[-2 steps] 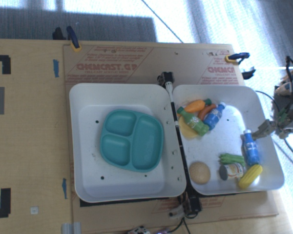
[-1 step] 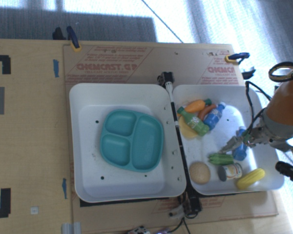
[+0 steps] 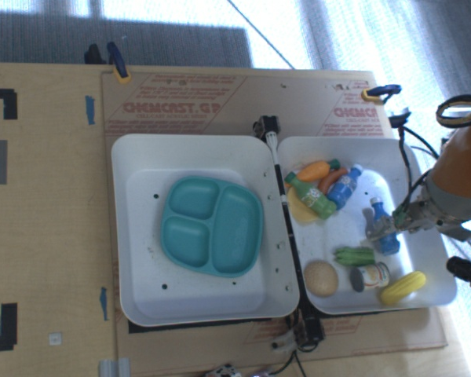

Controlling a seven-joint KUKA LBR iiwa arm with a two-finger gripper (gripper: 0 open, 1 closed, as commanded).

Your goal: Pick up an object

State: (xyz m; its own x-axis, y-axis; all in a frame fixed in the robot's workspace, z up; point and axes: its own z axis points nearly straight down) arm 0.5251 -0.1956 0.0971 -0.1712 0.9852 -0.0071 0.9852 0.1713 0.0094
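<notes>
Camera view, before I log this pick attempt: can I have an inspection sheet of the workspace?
Surface: bench bearing two white bins side by side.
Job's things: right bin holds two bottles, carrot, green vegetable, round beige item, small jar, yellow item.
Clutter: teal divided plate in left bin.
Grippers: pincer low in the right bin beside a blue item; grasp unclear.
Cables: black cables at the arm.
Surroundings: clamps on the board's far edge.
</notes>
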